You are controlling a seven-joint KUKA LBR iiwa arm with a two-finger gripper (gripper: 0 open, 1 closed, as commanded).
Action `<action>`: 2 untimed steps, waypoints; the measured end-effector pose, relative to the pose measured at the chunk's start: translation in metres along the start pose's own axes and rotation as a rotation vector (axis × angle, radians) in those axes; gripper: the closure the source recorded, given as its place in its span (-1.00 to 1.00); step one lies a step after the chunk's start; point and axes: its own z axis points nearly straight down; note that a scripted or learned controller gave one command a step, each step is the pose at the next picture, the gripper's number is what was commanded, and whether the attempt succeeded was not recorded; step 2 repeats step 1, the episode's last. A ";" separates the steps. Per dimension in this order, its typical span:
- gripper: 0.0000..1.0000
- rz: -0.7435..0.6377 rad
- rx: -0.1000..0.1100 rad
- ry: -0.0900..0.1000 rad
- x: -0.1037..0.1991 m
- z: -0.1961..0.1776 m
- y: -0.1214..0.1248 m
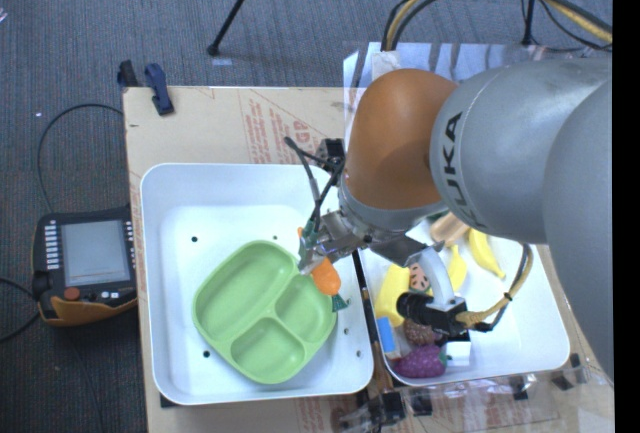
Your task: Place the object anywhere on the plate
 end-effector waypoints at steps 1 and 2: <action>-1.00 0.003 0.001 -0.002 -0.002 0.000 0.000; -1.00 0.003 0.001 -0.002 -0.002 0.000 0.000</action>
